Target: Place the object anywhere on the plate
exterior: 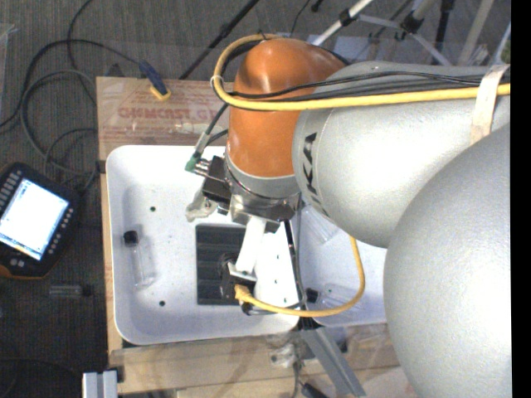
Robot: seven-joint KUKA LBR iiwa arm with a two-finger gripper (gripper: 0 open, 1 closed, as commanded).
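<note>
Left white bin: black square plate lies flat on its floor. Small clear bottle with a black cap lies on its side left of the plate, apart from it, cap end toward the view's top. Grey-and-orange arm hangs over the plate and covers its right part. Handheld pendant, screen lit, sits far left of the plate, outside the bin.

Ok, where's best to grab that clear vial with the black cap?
Likely mid-body, from straight above, closing across its narrow width: the clear vial lies flat on the left bin floor, black cap at its upper end in view.
</note>
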